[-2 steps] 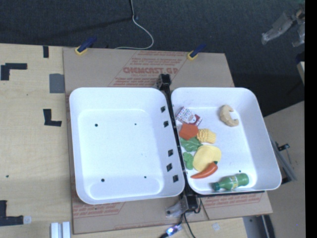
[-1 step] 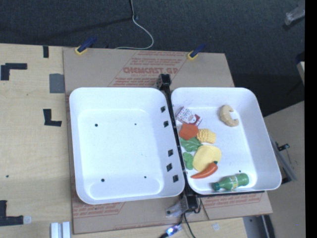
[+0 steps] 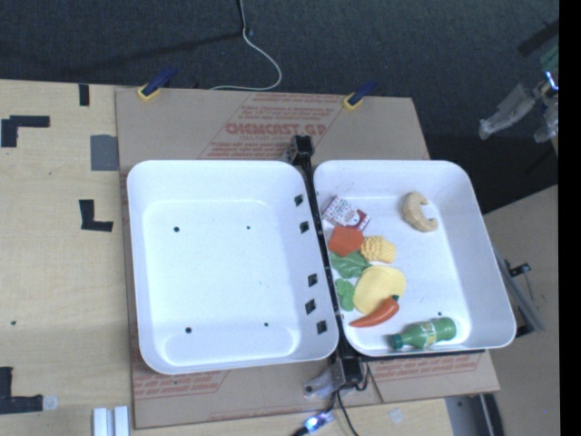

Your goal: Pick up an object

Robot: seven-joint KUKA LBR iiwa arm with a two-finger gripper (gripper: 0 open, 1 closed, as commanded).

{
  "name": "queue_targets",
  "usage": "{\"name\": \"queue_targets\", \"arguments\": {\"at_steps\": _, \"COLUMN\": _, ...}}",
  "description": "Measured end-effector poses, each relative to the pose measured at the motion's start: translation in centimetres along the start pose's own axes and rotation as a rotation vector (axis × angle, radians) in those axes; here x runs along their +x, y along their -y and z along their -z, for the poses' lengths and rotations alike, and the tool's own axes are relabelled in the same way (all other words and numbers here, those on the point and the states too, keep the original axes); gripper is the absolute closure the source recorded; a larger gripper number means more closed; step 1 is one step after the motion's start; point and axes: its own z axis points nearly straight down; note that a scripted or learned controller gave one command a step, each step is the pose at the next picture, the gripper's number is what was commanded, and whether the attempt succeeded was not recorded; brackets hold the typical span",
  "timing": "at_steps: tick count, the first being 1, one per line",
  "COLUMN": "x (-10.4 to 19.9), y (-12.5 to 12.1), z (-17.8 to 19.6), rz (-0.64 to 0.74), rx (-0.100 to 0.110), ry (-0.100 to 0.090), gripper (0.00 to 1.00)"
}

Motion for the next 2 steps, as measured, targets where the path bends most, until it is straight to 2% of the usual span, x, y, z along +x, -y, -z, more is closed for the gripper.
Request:
{"name": "queue_targets", "arguments": {"at_steps": 1, "x": -0.8, "y": -2.3, "z": 12.8, "rz": 0.006, "rx": -0.027, "ry": 0.009, "gripper": 0.0}}
{"name": "queue_targets", "arguments": {"at_steps": 2, "x": 8.3, "y": 3.5, "z": -3.6, "rz": 0.009, "rx": 0.006, "ry": -0.004, "gripper": 0.0}}
